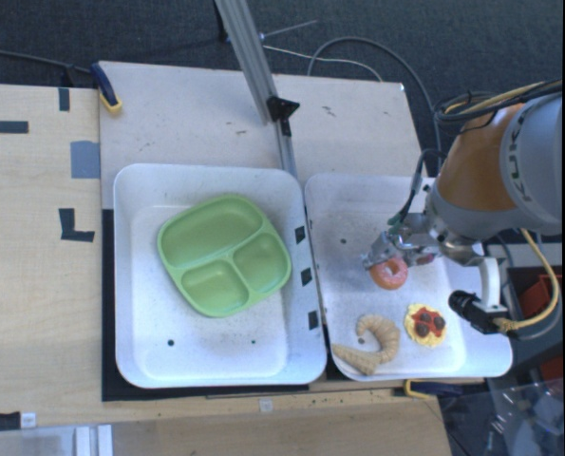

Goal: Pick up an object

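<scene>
In the right bin (344, 207) lie three toy foods. A small orange-red round piece (390, 275) sits near the bin's middle right, directly under my gripper (385, 255), whose metal fingers reach down onto its top left. A tan curved croissant-like piece (372, 341) lies near the bin's front edge. To its right rests a yellow round tart with red topping (426, 324). My arm comes in from the right, over the bin's right rim. Whether the orange-red piece sits between the fingers is unclear.
The left bin (135, 264) holds a green divided plate (225, 254). A grey metal pole (254, 50) slants down from the top to the gap between the bins. Black cables loop behind the right bin near my arm.
</scene>
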`<state>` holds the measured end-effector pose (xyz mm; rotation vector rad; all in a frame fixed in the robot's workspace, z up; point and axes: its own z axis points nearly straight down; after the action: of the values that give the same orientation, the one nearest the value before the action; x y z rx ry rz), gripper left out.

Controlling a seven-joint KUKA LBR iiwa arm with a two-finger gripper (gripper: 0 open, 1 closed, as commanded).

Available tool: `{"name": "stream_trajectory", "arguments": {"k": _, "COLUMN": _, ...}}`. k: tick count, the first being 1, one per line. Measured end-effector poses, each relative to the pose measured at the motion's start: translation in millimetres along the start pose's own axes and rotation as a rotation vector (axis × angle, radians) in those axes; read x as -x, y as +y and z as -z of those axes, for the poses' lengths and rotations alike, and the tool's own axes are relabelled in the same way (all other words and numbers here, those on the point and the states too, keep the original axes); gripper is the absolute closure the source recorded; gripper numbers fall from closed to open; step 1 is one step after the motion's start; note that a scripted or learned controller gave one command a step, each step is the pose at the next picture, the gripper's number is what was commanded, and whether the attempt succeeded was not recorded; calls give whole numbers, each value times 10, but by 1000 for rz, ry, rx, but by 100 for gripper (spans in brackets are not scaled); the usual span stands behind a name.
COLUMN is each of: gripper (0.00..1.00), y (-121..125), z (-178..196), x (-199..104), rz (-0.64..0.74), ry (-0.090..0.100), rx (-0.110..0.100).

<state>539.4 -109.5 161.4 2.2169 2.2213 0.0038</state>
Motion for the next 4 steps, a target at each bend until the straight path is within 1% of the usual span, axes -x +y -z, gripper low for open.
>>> {"name": "stream_trajectory", "arguments": {"k": 1, "gripper": 100, "y": -76, "z": 471, "x": -7, "rz": 0, "ry": 0, "rx": -1}}
{"name": "stream_trajectory", "arguments": {"k": 2, "gripper": 100, "y": -64, "z": 962, "x": -9, "rz": 0, "ry": 0, "rx": 0}}
{"name": "stream_trajectory", "arguments": {"k": 3, "gripper": 100, "y": 212, "z": 911, "x": -583, "rz": 5, "ry": 1, "rx": -5}}
{"name": "stream_trajectory", "arguments": {"k": 4, "gripper": 100, "y": 440, "z": 928, "x": -1017, "rz": 4, "ry": 2, "rx": -4}}
